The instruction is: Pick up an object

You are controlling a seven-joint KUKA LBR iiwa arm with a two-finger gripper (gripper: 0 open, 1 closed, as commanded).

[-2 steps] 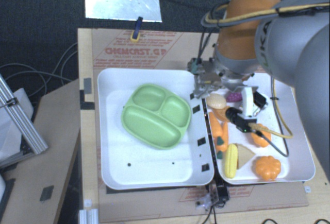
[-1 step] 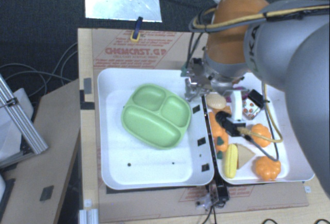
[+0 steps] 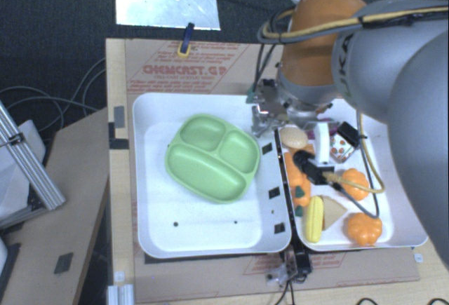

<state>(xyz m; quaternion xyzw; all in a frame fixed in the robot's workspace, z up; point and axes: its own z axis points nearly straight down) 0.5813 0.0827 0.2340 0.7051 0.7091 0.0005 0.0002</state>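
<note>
Jaws [image 3: 280, 114] sat at the far end of the divider between the two white bins; whether they were apart or together could not be told, nothing visible between them. Candidate objects lay in the right bin [image 3: 400, 226], just toward the tabletop's near edge from the jaws: one pale bun-like piece [image 3: 293, 137] nearest, one yellow banana [image 3: 313, 218] long axis running far-to-near, roughly three orange items, some blocked by cable. Left bin [image 3: 151, 177] held one green divided plate [image 3: 212, 158].

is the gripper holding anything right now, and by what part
Cannot be told. The gripper sits low at the far end of the right bin, its tips hidden under the wrist; no object shows in it.
</note>
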